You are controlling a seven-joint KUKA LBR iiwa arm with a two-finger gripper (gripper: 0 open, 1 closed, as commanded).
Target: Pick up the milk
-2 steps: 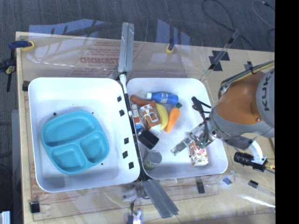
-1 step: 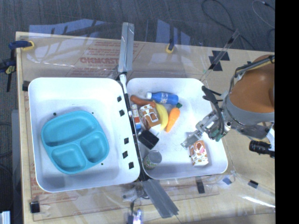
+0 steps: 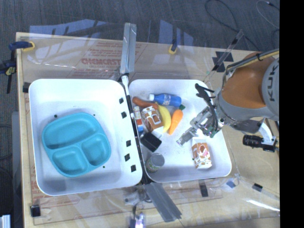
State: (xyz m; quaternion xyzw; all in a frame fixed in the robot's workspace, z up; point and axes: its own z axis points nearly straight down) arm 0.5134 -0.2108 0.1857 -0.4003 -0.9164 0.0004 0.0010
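Observation:
A small white milk carton point(image 3: 202, 156) with a red-brown picture lies on its side near the front right corner of the right bin point(image 3: 216, 171). My gripper point(image 3: 184, 137) hangs over the middle of that bin, just up and left of the carton and a little apart from it. It points down and to the left, toward the bare bin floor. Nothing shows in it.
The left part of the right bin holds a blue bottle point(image 3: 165, 99), a banana point(image 3: 165, 118), a carrot point(image 3: 175, 120), a brown carton point(image 3: 151, 118), a black box point(image 3: 151, 141) and a can point(image 3: 155, 161). A blue divided tray point(image 3: 76, 143) lies in the left bin.

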